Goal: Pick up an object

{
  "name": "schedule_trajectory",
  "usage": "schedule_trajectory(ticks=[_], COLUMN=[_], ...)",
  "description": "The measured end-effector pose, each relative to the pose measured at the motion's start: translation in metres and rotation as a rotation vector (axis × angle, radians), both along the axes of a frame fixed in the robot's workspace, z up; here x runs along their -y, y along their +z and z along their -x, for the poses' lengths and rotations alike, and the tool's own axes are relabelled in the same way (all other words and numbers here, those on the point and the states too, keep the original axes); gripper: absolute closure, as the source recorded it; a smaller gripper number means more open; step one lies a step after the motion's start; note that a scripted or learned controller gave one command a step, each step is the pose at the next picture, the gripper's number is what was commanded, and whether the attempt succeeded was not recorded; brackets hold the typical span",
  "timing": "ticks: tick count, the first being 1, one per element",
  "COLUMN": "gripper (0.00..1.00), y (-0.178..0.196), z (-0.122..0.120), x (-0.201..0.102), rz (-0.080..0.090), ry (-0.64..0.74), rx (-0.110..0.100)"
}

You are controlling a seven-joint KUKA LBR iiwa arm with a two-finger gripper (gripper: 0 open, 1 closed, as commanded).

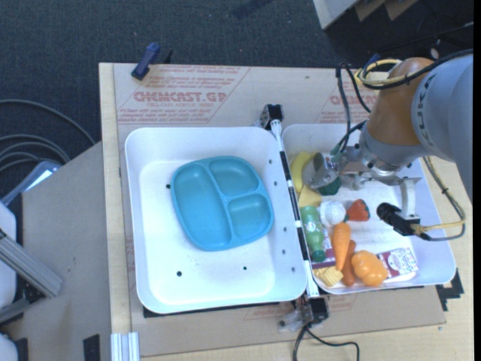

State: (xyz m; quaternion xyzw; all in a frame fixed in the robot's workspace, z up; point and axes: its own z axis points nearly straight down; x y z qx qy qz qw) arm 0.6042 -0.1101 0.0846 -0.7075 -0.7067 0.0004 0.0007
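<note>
- Two white bins sit side by side on the bench: the left bin (150, 277) and the right bin (440, 258), with a row of clips running down the shared edge between them.
- Nearest, along the right bin's front rim, lie a cracker (328, 276), an orange pepper (366, 268) and a small white carton (400, 262), packed close together.
- Just behind them a carrot (342, 243) stands lengthwise beside a green bottle (312, 232) (the bottle hugs the dividing wall).
- Further back, a white ball (331, 213) and a red tomato-like piece (358, 210) rest near each other.
- Beyond that, a banana (301, 173) curves against the bin's left wall.
- Over the left bin's floor lies a blue divided plate (222, 201), well apart from the toys.
- Above the right bin's far half hangs the gripper (328, 173), next to the banana; whether its jaws are apart or together I cannot tell.
- Farthest, a blue clamp (145, 61) lies on the board's back edge.
</note>
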Motion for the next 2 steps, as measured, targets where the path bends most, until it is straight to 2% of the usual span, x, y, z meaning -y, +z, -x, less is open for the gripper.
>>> schedule_trajectory(ticks=[1,2], gripper=[1.0,1.0], y=[0.01,0.191], z=[0.0,0.036], x=[-0.001,-0.042], rz=[0.0,0.001], ry=[0.0,0.002], rx=[0.001,0.003])
